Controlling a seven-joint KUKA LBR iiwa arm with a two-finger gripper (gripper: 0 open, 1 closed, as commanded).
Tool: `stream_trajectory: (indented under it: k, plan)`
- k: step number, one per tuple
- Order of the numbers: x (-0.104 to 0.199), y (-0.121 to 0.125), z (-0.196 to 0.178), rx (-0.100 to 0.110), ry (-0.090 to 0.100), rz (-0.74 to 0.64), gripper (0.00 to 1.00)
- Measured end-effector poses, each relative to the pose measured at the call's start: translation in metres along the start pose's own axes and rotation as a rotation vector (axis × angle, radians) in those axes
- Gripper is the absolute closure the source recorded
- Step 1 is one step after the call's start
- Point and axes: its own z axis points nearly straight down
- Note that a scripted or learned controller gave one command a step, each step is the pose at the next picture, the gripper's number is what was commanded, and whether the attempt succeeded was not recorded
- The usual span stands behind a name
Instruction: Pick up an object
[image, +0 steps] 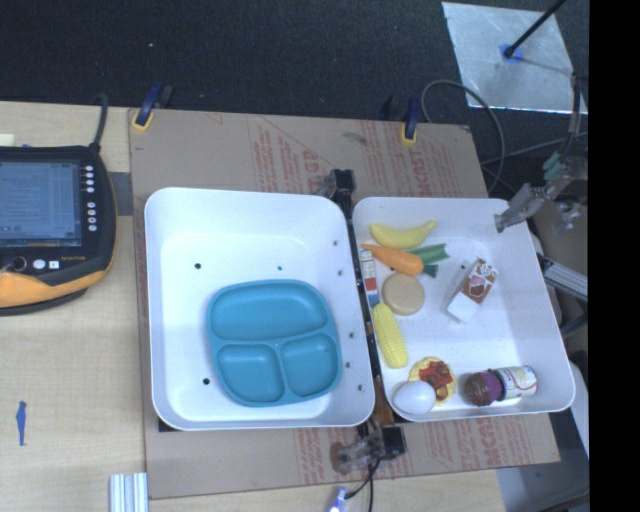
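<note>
Gripper (515, 213) at the right bin's (530, 300) far right corner, above the rim, touching nothing; jaw state impossible to tell. In that bin: banana (402, 234), carrot (395, 259), round biscuit (403, 294), corn cob (389, 335), small carton (472, 288), egg (414, 398), pizza slice (433, 374), bottle (498, 385). In the left bin (180, 260): blue divided plate (272, 340).
</note>
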Motion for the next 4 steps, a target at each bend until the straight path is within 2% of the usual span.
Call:
stream_trajectory:
  k: [1,2,3,4]
  plan:
    - [0.026,0.014,0.152,-0.001,0.0,-0.002,0.0]
    - [0.0,0.007,0.175,-0.002,-0.001,-0.002,0.0]
    - [0.032,-0.04,0.185,0.001,0.001,-0.001,0.0]
    - [0.03,-0.04,0.174,0.002,-0.002,-0.004,1.0]
